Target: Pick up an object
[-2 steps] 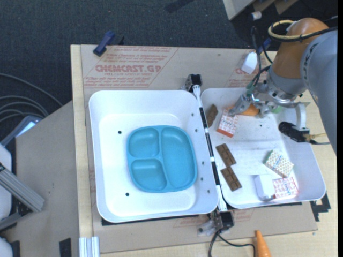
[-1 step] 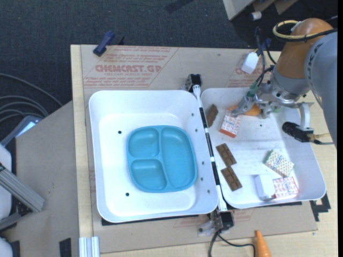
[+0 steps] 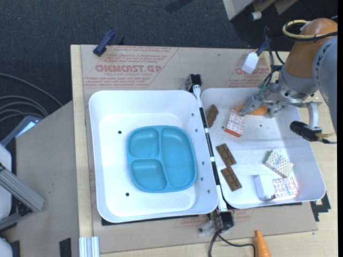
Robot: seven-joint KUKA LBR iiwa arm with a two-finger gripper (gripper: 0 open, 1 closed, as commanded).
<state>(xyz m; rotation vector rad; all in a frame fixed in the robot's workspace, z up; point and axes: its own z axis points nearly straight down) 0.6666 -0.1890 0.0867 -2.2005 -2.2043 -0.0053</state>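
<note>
Bench edge [image 3: 161, 240] nearest camera, below both bins. Left bin [image 3: 102, 111] holds blue tray [image 3: 161, 158], long axis running bin's near-left to far-right. Right bin [image 3: 305, 159], beside left bin: two brown bars [image 3: 225, 154] [image 3: 231, 178] near divider, long axes slanting toward near-right; small brown piece [image 3: 212, 113] farther back; red-white card [image 3: 234, 123]; patterned packets [image 3: 278, 163] [image 3: 284, 186] at near-right. Gripper [image 3: 257, 107] low over right bin's far end, at orange item [image 3: 258, 110]; finger spread: cannot tell.
</note>
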